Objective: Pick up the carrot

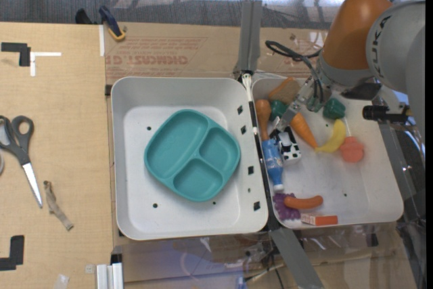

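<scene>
The carrot point(304, 131) is an orange tapered piece lying in the right bin point(379, 203), near its upper middle, with the narrow end pointing down-right. My gripper point(298, 107) comes in from the upper right under the orange-banded wrist point(358, 24). It hangs just above the carrot's thick end. Whether it touches the carrot is hidden by the gripper body.
Around the carrot lie a yellow banana point(333, 137), a pink round fruit point(352, 150), a green piece point(333, 107), a black-and-white toy point(290, 145), a blue bottle point(272, 163) and another orange piece point(262, 111). The left bin point(128, 206) holds a teal divided plate point(193, 154).
</scene>
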Controlling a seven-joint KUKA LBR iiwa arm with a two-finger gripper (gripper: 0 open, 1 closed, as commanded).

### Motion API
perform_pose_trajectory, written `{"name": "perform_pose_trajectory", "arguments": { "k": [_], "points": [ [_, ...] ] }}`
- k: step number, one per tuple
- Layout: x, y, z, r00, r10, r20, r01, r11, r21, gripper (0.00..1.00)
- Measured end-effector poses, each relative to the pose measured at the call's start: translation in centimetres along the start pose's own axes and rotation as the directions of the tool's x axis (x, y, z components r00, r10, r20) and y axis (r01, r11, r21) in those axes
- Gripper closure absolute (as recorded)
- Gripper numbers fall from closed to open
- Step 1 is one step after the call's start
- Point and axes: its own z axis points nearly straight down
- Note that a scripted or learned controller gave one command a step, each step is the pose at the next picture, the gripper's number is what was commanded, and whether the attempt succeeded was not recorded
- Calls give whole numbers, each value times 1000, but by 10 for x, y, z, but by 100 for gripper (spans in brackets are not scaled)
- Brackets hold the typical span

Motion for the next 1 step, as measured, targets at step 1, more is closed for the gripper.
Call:
{"name": "perform_pose_trajectory", "arguments": {
  "k": [1],
  "points": [
    [11, -8, 6, 986, 167, 6, -167, 986, -6, 0]
  ]
}}
